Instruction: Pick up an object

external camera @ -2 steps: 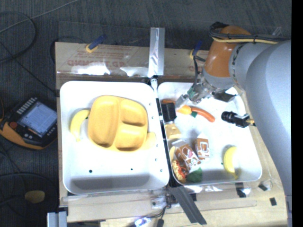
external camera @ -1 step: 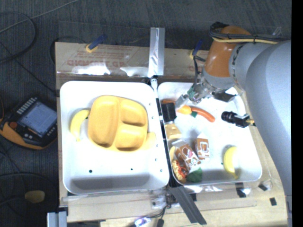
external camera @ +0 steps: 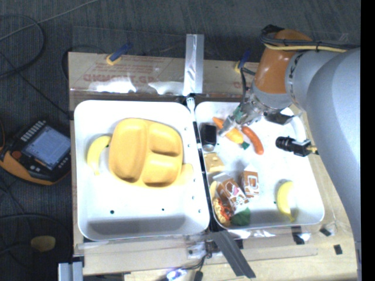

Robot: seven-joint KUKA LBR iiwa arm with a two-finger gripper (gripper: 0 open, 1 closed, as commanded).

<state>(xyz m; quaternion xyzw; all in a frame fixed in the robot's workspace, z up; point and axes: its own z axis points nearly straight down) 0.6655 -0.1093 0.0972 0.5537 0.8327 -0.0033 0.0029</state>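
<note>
Gripper (external camera: 237, 122) low at far-left of right bin (external camera: 304, 212), over small orange/yellow item (external camera: 234, 135) beside red sausage (external camera: 254, 139). Finger state: cannot tell. Approach step, apparently; next needs closure and lift.

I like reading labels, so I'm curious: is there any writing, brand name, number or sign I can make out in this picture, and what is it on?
None can be read.
Cardboard sheet behind the bins: faint red print, too blurred to read.
Snack packets in the right bin: red and white print, too small to read.
Handheld device on the floor at left: lit screen, nothing legible.
</note>
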